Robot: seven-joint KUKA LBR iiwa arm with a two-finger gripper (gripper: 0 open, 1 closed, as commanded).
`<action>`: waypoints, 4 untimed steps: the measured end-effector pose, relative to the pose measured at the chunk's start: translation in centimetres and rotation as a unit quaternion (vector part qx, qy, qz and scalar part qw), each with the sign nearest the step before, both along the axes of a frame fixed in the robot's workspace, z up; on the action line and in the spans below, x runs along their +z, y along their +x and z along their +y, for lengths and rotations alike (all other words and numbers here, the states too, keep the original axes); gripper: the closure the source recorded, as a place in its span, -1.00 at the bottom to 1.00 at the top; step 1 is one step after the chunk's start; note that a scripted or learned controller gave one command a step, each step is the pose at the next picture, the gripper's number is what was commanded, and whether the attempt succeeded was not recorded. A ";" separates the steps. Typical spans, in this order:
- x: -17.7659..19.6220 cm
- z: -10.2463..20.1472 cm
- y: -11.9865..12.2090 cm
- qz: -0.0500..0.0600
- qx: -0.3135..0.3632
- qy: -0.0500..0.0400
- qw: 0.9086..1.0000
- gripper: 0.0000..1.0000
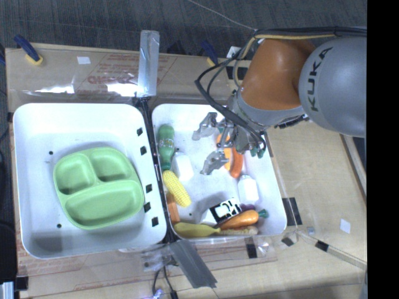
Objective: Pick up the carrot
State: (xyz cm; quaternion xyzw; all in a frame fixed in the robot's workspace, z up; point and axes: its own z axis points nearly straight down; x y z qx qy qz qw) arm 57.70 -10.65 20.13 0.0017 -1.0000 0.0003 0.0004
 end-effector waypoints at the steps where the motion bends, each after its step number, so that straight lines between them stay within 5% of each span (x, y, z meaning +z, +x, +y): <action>1: 0.7 -8.0 4.7 -0.002 0.117 -0.001 0.993 -1.00; 2: -11.2 -7.3 6.1 0.001 0.116 0.002 0.993 -1.00; 3: -9.8 -7.3 6.4 -0.003 0.119 0.000 0.993 1.00; 4: -9.8 -7.2 6.3 -0.003 0.119 0.000 0.993 -1.00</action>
